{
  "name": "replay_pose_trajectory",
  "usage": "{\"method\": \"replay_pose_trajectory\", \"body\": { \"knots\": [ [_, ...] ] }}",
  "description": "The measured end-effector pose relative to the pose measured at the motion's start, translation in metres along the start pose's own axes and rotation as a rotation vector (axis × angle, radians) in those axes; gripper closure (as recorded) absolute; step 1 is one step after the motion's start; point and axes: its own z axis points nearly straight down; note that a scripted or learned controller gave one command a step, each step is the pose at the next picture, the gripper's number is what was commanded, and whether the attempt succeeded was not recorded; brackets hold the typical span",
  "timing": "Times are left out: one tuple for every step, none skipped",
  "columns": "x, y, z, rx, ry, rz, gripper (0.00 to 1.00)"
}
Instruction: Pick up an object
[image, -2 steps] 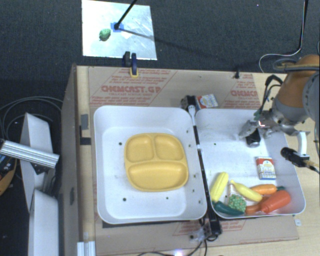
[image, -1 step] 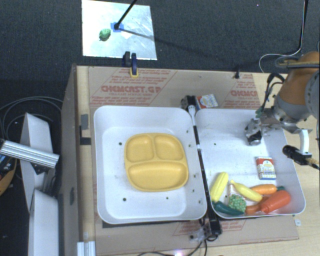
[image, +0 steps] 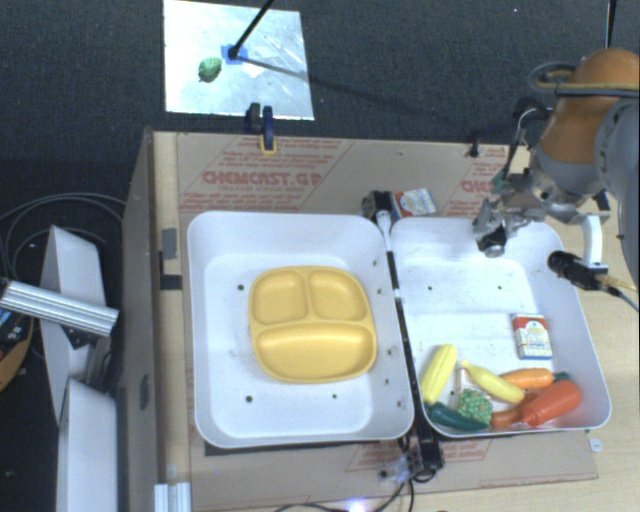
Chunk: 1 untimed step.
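Toy food lies crowded in the near corner of the right bin (image: 570, 300): a corn cob (image: 438, 372), a banana (image: 494, 384), a green broccoli piece (image: 474, 407), a dark green vegetable (image: 455, 421) and two orange carrots (image: 548, 402). A small red and white box (image: 531, 336) lies just above them, apart from the pile. The left bin (image: 215, 300) holds a yellow divided plate (image: 311, 324) in its middle. The gripper (image: 492, 240) hangs over the far edge of the right bin, well apart from the food. I cannot tell how its grip stands, and no object is seen in it. Both bins rest on a cardboard sheet (image: 300, 175).
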Motion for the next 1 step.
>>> {"method": "replay_pose_trajectory", "body": {
  "knots": [
    [0.0568,-0.045,-0.0621,0.003,0.001,0.0,1.0]
  ]
}}
